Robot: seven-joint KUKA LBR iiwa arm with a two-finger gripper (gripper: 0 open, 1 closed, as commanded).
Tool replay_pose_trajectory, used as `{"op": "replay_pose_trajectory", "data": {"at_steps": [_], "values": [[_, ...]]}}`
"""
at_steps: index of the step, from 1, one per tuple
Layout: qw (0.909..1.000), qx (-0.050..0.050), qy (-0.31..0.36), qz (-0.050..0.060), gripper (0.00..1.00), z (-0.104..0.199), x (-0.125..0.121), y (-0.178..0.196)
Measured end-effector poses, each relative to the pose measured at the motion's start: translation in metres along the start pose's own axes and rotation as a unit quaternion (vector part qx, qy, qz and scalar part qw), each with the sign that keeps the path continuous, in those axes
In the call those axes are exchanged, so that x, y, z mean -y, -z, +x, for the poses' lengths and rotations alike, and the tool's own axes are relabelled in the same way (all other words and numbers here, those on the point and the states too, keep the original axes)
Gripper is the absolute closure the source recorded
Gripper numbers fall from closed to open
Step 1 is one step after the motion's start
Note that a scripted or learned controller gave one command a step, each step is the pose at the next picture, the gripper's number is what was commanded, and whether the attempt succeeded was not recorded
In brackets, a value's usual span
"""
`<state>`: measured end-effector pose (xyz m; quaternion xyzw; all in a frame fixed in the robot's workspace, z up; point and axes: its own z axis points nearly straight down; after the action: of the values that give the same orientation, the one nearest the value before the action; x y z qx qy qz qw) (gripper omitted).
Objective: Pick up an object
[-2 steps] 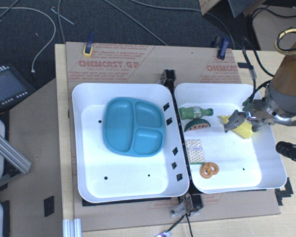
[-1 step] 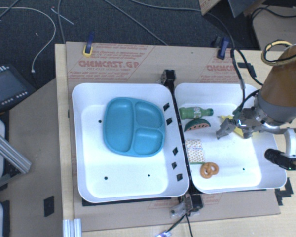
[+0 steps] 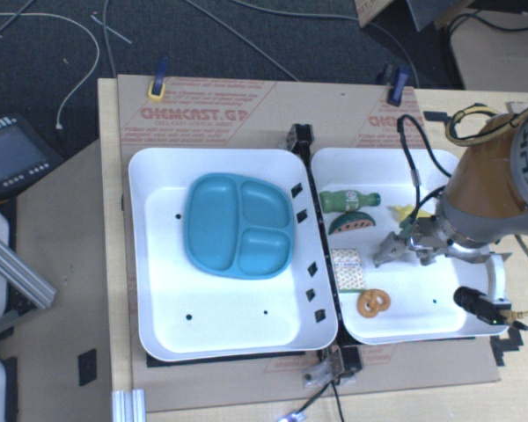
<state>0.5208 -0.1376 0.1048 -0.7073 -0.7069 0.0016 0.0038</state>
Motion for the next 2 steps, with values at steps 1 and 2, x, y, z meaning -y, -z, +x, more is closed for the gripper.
{"op": "replay_pose_trajectory", "data": {"at_steps": [1, 2], "values": [[1.0, 0.0, 0.0, -0.002, 0.0, 0.001, 0.0, -0.021], [1.0, 0.0, 0.0, -0.004, 1.0, 0.001, -0.001, -0.009]]}}
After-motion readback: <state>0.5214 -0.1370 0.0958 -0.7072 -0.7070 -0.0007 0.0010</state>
